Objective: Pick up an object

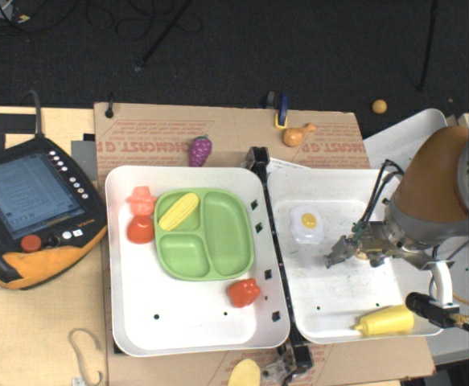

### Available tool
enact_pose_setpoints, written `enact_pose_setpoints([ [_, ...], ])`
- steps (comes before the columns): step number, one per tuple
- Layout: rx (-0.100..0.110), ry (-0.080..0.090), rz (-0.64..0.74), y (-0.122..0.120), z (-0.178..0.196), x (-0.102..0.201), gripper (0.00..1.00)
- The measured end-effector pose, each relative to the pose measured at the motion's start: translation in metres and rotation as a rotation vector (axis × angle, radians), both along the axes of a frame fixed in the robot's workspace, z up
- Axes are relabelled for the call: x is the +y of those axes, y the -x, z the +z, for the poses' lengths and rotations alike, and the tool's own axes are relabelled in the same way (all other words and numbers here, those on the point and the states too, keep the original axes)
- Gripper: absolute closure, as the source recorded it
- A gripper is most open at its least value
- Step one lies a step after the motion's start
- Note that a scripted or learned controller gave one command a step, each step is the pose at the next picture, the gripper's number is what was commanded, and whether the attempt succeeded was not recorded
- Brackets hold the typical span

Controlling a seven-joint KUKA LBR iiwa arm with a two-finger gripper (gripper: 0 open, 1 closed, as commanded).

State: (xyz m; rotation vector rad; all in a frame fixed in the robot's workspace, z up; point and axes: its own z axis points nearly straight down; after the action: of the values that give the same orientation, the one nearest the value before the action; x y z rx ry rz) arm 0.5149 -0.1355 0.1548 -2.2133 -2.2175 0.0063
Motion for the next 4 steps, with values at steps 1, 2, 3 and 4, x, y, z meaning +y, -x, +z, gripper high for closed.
enact_pose_setpoints([
  [1,-0.003,0.001,0.000,-0.004,-0.044,0.005,0.00],
  [2,-0.005,0.001,-0.002,-0.004,-0.069,0.007,0.00],
  [3,-0.006,0.001,-0.008,-0.004,-0.057,0.006,1.00],
  [4,-0.012,0.004,-0.003,-0.010,0.005,0.003,1.00],
])
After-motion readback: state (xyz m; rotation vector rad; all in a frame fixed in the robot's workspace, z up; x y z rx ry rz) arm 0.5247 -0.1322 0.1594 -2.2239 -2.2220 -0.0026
